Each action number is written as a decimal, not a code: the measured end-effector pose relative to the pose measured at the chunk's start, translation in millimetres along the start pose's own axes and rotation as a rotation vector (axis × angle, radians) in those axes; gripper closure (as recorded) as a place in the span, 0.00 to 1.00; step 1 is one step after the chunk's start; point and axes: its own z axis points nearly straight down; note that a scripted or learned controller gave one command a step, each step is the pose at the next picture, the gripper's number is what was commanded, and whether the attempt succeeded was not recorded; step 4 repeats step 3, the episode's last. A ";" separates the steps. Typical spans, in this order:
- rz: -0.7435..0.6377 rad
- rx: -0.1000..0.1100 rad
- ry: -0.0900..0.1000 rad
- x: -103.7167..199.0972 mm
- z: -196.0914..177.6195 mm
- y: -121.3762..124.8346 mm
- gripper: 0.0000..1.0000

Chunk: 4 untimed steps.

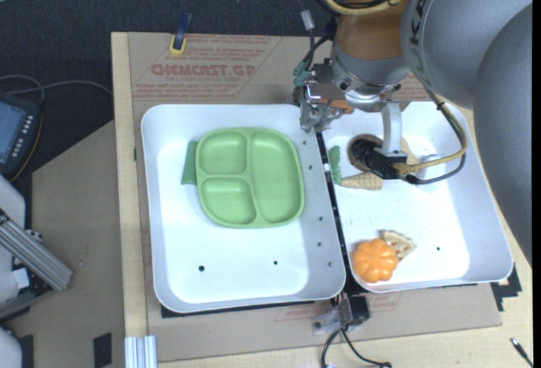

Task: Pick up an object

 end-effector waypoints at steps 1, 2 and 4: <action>0.004 0.008 -0.002 5.6 19.7 -1.4 1.00; 0.004 0.003 0.000 7.7 8.9 -6.4 1.00; 0.007 0.005 -0.002 -3.8 20.6 1.4 1.00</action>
